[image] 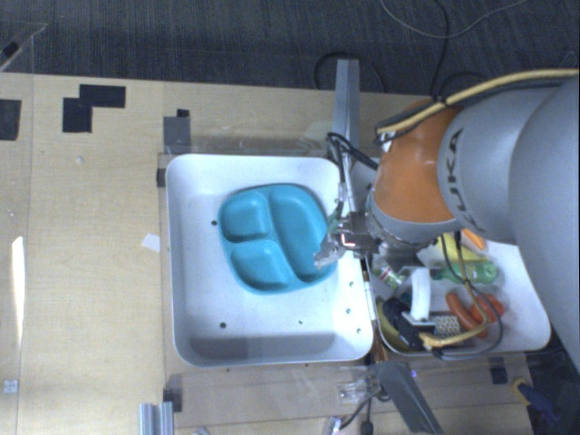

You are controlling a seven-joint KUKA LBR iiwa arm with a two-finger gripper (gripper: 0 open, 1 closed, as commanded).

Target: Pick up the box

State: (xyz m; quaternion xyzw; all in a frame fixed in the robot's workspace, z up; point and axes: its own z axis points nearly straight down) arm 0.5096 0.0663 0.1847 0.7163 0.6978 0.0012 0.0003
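**Entry 1: box (267,238).** Blue and shallow, moulded into three compartments that are showing bare blue. We are logging it as lying flat on the floor of the left bin (186,270). One rim is directly at the jaws, and the rest is spreading away from them on the side opposite the arm (507,179). We are judging that the jaws are set at this rim because the thin wall is the part a two-finger pinch can take.

**Entry 2: jaws.** They are hanging low over the box's rim, at the bin wall nearest the arm. We cannot tell whether they are apart, together or clamped on the rim, so we are not recording a hold. We are counting the lift as not yet done.

**Entry 3: right bin (535,329).** It is sitting behind the jaws, largely under the arm. It is holding loose clutter: a green item (478,271) and an orange-red item (471,308) close together. We are leaving the other pieces unnamed, as they are too hidden to identify.

**Entry 4: desk (91,288).** Pale wood, carrying both bins side by side.
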